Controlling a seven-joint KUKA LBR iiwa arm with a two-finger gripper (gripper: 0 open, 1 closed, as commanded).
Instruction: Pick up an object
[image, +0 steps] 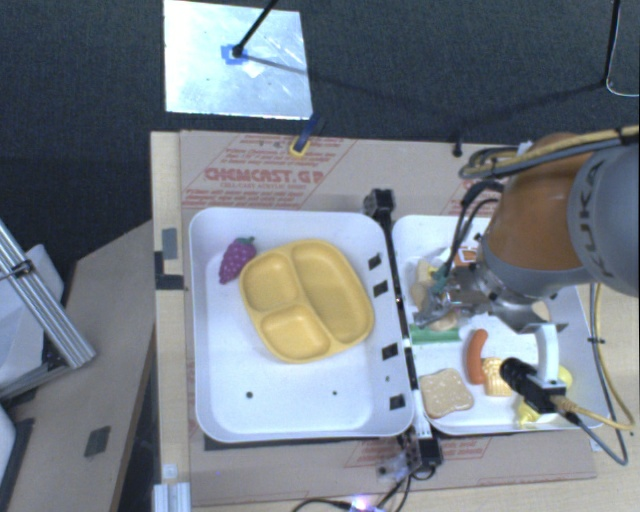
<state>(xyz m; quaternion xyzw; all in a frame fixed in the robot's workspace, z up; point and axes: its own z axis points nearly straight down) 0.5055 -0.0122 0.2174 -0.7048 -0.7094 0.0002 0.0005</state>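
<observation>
The right bin (570, 425) holds the likely targets: a toy sausage (476, 350) lying with its long axis roughly up-down in the view, a slice of toy bread (446, 392) toward the near edge, and a green strip (436, 336) along the bin's left side. The gripper (437, 303) hangs low over that bin's left part, just above the green strip, with the sausage close by toward the right and nearer edge. Whether it is parted or closed, I cannot tell. In the left bin (215, 400), well apart, sit a yellow divided tray (303, 298) and toy grapes (237, 258).
</observation>
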